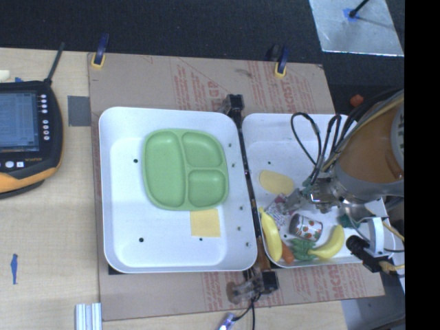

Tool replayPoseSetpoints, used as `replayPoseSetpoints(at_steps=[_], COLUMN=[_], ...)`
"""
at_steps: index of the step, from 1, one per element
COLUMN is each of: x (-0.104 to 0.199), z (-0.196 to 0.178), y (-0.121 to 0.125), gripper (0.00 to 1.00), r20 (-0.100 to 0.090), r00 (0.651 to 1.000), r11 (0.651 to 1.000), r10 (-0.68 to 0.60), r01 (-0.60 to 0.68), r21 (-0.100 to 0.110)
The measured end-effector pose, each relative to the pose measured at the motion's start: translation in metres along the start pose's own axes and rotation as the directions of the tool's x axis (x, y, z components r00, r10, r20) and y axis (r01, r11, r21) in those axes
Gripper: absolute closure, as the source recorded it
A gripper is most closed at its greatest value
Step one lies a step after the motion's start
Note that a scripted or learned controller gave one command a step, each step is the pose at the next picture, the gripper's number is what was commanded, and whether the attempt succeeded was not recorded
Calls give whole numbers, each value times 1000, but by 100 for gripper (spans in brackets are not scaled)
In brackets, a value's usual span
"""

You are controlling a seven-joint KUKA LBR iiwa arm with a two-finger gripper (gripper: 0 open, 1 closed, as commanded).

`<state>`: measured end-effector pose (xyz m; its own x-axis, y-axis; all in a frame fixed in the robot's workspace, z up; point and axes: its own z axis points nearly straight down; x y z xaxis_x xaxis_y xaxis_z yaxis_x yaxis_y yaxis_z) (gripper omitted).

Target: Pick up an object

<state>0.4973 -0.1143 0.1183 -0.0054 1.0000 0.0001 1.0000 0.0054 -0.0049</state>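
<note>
The arm (368,150) reached from the right over the right bin (275,133); its hand (313,196) hung low above a cluttered heap, and whether it was spread or pressed together could not be told. Beneath lay a small printed cup (306,227), two bananas (271,235) (330,245) and a yellow disc (276,181). The left bin (120,184) held a green divided plate (184,168) and a yellow square (205,223).

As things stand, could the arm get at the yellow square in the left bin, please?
Probably yes: the yellow square lies flat on open bin floor just below the green plate, with nothing on top; the arm hangs over the right bin, so it must cross over.
</note>
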Motion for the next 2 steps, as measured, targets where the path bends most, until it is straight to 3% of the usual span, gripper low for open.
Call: replayPoseSetpoints(at_steps=[1,2], x=[-26,-74], z=[11,23], y=[-22,-19], gripper=[0,0], r20=[0,-26], r00=[1000,1000], r11=[1000,1000], r10=[0,-13], r01=[0,13], r21=[0,3])
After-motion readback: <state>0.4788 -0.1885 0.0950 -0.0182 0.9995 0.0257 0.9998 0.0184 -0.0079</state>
